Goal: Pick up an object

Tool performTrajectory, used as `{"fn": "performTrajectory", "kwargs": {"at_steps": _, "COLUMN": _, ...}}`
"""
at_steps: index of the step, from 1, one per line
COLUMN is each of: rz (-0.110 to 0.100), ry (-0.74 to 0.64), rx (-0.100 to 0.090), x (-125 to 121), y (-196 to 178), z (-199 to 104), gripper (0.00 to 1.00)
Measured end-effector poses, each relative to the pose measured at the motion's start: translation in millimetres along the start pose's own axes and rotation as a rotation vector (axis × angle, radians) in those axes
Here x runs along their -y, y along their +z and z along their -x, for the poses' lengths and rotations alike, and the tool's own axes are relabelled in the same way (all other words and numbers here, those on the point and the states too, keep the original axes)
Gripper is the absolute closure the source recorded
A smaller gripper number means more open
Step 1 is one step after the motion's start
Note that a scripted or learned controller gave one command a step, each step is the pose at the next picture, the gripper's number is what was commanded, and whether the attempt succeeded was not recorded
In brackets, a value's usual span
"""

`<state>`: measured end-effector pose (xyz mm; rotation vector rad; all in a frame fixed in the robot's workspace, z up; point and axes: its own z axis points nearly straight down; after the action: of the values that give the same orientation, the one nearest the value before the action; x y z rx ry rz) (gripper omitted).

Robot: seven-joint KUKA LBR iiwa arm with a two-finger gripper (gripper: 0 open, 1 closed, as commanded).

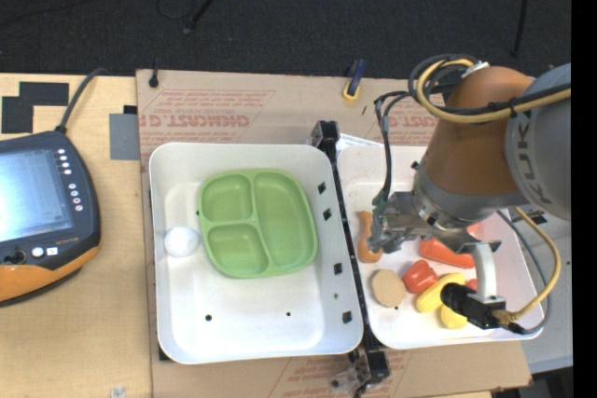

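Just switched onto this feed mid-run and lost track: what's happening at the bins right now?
The grey and orange arm reaches in over the right bin, its claw low by an orange piece near the bin's left wall. Whether it has gripped anything cannot be told. A red piece, a yellow piece and a tan round piece lie nearby. The left bin holds a green divided plate and a small white ball.

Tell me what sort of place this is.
Most likely a robotics lab workbench set up for grasping trials: a teach pendant lies on the bench, two white bins sit on cardboard, toy food lies under the arm, and cables trail over dark carpet behind.
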<state>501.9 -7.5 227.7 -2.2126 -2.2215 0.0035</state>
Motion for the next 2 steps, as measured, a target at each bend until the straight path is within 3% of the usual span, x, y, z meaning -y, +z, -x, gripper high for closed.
{"fn": "performTrajectory", "kwargs": {"at_steps": 1, "rz": 0.0, "ry": 0.001, "rx": 0.001, "x": 8.9, "y": -4.3, "z": -34.9, "gripper": 1.0}}
{"fn": "performTrajectory", "kwargs": {"at_steps": 2, "rz": 0.0, "ry": 0.001, "rx": 0.002, "x": 15.0, "y": -7.5, "z": -31.3, "gripper": 1.0}}
